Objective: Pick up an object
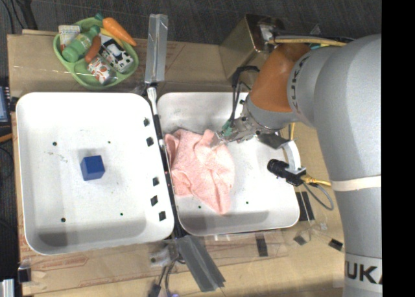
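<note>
Across the bench, two shallow white bins side by side: left bin (58, 205) and right bin (269, 201), long rims meeting down the middle, with a row of small black tabs along that shared edge. Within the left bin, one blue cube (93, 166), sitting left of centre, well apart from all four walls, with bare white floor on every side. Within the right bin, one pink cloth (201, 167), crumpled, pressed against the left wall and spreading to about mid-floor; open floor to its right and a strip along the near wall. Low over the right bin, one gripper (231, 133), at the cloth's upper right corner, touching it or just above it, cannot tell which; whether clenched or released, cannot tell either. From the right, one grey arm (340, 107) with its orange band (275, 85), hanging over the right bin's far right part. Beyond the left bin's far corner, one green bowl (63, 58) heaped with toy food, among it one orange carrot (117, 28), near the bins but clear of them.
</note>
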